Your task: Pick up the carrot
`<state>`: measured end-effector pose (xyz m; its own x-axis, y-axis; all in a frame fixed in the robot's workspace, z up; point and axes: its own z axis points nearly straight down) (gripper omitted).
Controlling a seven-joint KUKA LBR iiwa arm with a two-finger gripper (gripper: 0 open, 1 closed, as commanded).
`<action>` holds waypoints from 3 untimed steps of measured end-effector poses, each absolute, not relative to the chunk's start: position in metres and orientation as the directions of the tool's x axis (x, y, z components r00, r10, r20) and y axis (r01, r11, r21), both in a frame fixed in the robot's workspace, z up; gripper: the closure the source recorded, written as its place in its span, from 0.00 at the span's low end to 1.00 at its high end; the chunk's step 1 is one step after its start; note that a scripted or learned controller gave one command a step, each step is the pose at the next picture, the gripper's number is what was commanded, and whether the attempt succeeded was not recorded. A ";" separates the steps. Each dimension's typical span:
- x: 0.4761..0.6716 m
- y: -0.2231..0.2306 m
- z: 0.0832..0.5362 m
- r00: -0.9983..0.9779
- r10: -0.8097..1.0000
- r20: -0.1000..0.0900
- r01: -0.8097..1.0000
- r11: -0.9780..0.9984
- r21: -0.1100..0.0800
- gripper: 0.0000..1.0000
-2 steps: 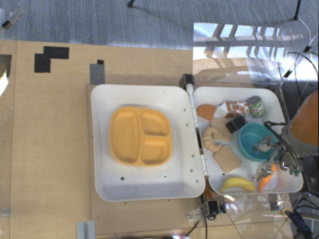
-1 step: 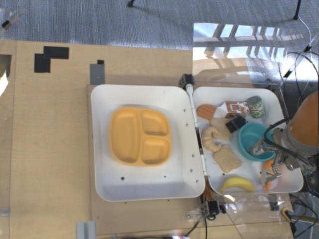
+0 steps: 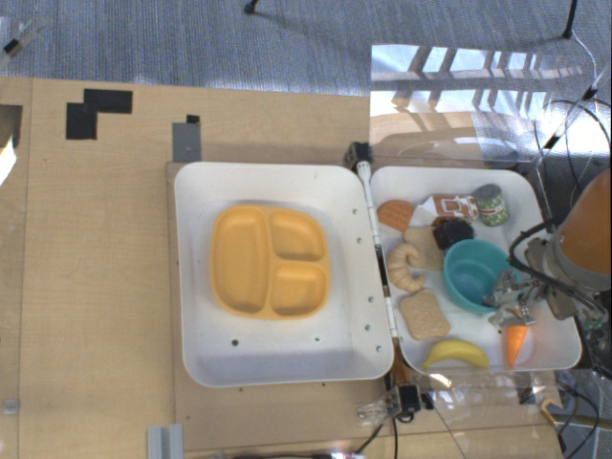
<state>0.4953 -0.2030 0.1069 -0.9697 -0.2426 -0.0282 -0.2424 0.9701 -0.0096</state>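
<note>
The carrot (image 3: 514,344) is a small orange cone in the near right corner of the right bin (image 3: 545,191), wide end toward the far side and tip toward the bin's front wall. My gripper (image 3: 513,310) hangs right over the carrot's wide end and meets it in the view. The wrist and the arm's orange band (image 3: 588,226) come in from the right edge and hide the bin's right side.
The right bin also holds a teal bowl (image 3: 474,273) just left of the gripper, a banana (image 3: 456,354), a cracker (image 3: 424,315), a croissant (image 3: 408,267), a green can (image 3: 491,205) and other toy foods. A yellow divided plate (image 3: 269,260) lies in the left bin (image 3: 201,333).
</note>
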 end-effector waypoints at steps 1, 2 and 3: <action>0.495 -0.203 0.107 -0.970 -0.243 -0.028 -0.243 0.970 -0.009 0.00; 0.508 -0.205 0.090 -0.834 -0.552 -0.013 -0.551 0.834 -0.011 0.00; 0.508 -0.203 0.090 -0.534 -0.846 -0.014 -0.845 0.534 -0.017 0.00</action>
